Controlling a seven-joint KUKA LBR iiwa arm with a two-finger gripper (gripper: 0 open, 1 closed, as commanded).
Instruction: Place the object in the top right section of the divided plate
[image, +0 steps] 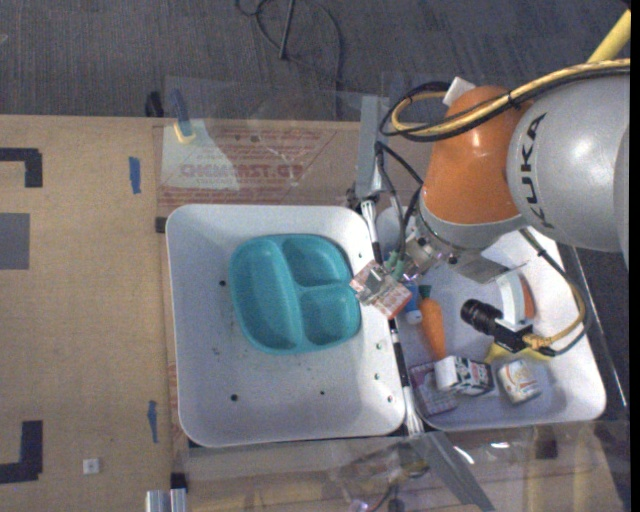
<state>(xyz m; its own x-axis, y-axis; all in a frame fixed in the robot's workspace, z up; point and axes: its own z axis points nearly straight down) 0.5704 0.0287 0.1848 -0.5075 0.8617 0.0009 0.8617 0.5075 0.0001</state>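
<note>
In the right bin (585, 395), a carrot (433, 329) and small cartons lie near the table's front edge. Past them, the claw (392, 272) grips a small packet (380, 290) over the rim between the bins, mid-carry by my judgement. Next it should shift left over the teal plate (293, 292), its top right section, and release.

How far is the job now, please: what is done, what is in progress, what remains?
Done: a small pink packet sits at the end effector, above the divided plate's right edge. In hand: carrying it over. Left: setting it in the top right section, which holds nothing yet.
</note>
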